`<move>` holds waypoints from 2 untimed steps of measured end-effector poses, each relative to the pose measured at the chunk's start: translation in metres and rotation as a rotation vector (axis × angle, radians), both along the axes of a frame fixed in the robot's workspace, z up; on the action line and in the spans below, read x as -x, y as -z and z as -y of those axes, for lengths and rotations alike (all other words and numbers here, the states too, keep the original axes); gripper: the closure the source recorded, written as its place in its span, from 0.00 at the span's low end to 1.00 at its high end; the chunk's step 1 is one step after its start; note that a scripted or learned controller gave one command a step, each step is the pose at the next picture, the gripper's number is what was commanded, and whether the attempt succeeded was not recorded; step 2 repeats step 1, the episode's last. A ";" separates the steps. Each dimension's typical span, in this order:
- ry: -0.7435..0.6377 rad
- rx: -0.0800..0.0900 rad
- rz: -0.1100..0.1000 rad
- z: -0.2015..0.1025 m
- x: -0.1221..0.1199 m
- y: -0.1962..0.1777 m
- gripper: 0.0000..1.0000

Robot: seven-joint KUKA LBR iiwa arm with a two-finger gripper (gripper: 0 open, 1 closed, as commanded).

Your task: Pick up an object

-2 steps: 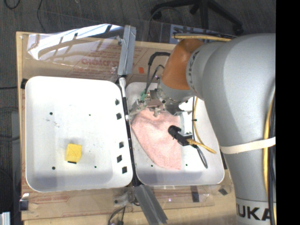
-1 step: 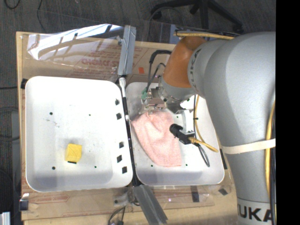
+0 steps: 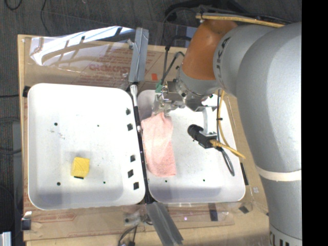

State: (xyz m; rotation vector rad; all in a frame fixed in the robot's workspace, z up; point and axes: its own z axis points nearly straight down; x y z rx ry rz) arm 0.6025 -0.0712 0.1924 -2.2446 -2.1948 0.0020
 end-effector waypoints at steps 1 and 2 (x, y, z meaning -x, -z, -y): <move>-0.107 0.001 0.000 0.001 0.071 -0.096 1.00; -0.107 0.001 0.000 0.001 0.071 -0.096 1.00</move>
